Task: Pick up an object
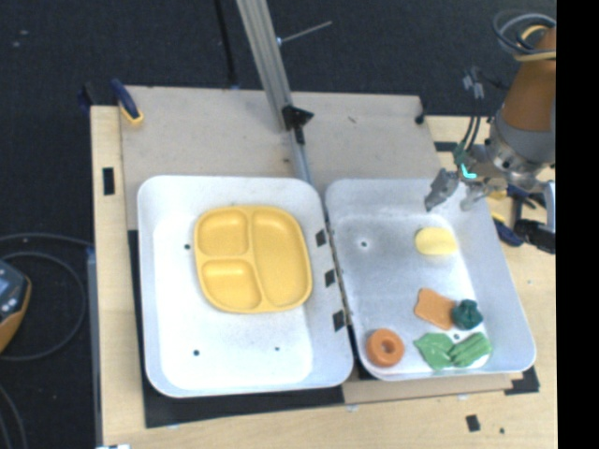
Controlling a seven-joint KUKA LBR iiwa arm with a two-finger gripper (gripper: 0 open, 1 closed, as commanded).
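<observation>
Landmark: right bin point(374, 204), the white tray nearest the arm; every place below is given from it.
Gripper point(456, 193): over the bin's far right corner, fingers spread apart with nothing between them; hanging above the floor, not touching any item.
Lemon point(436, 241): pale yellow lump in the bin's far half, right of centre; the nearest item to the gripper.
Key relation: the lemon lies just toward the bin's near edge and slightly left of the gripper, close by; its long axis runs roughly across the bin, left to right.
Orange wedge point(432, 308): in the bin's near right part, touching or just beside a dark green piece point(467, 314).
Green leaf point(453, 350): along the bin's near right edge.
Ring point(385, 347): orange, at the bin's near edge, left of the leaf.
Yellow plate point(253, 256): in the left bin point(168, 344), well apart from the right bin's items.
Judgement: the grasp is not yet made; the lemon looks the likeliest target, needing a short shift and a descent.
</observation>
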